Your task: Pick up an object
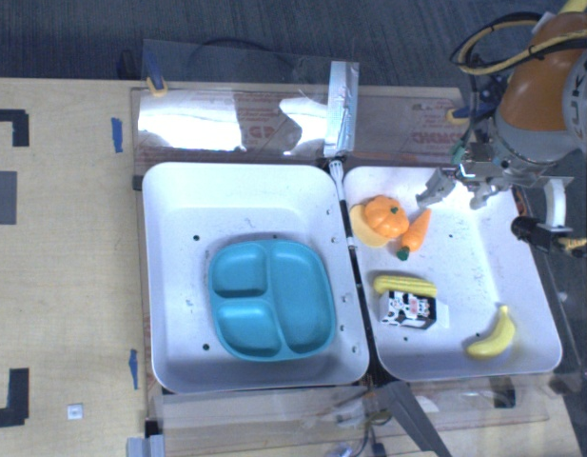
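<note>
- Objects for picking lay in the right bin (545, 303): an orange pumpkin-like toy (385, 216), a toy carrot (414, 233), a yellow oblong piece (403, 284), a small black-and-white patterned box (409, 309) and a banana (494, 335).
- Pumpkin toy sat near the bin's upper-left corner on a pale yellow item (361, 230) (its shape was too hidden to tell), with the carrot touching its right side and slanting down to the left, green tip lowest.
- Yellow oblong piece lay just above the patterned box, touching its top edge, near the bin's left wall.
- Banana rested well apart from these, in the lower-right corner.
- End effector (459, 190) hung over the upper-right part of the right bin, its two fingers spread apart with nothing between them; the left finger (436, 188) pointed toward the carrot but stayed clear of it.
- Grey arm with the orange band (538, 89) reached in from the upper right.
- Left bin (169, 284) held a blue divided plate (271, 297) (three compartments), lying flat near the middle.
- Both bins sat side by side on the counter (55, 255).
</note>
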{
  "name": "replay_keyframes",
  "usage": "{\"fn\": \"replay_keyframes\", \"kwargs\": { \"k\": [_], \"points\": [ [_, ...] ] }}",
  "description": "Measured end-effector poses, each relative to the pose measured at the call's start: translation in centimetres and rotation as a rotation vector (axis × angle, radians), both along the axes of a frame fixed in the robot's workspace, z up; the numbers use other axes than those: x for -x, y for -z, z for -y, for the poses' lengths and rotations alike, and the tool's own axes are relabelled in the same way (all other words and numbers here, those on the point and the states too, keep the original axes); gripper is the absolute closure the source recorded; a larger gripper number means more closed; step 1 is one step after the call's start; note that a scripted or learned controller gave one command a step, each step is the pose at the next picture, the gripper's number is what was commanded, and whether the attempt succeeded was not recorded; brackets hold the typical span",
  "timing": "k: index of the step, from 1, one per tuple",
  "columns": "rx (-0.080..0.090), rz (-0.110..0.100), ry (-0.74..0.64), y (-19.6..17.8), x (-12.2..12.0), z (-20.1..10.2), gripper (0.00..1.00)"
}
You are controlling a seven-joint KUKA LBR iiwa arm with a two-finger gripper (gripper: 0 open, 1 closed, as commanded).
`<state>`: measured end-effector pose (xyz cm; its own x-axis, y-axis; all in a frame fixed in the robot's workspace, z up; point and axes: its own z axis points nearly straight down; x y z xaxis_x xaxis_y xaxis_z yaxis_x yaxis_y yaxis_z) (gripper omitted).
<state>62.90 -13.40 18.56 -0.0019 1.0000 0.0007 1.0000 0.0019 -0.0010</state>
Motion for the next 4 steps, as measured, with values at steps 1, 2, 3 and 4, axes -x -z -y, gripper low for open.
{"fn": "replay_keyframes", "kwargs": {
  "k": [1, 2, 3, 4],
  "points": [
    [0.002, 0.007, 0.006, 9.8, 1.7, -2.7, 0.0],
    [0.001, 0.004, 0.009, 8.8, 1.8, -2.5, 1.0],
    [0.001, 0.005, 0.01, 7.8, 1.8, -2.5, 1.0],
    [0.0, 0.011, 0.092, -6.0, 2.2, -6.8, 1.0]
  ]
}}
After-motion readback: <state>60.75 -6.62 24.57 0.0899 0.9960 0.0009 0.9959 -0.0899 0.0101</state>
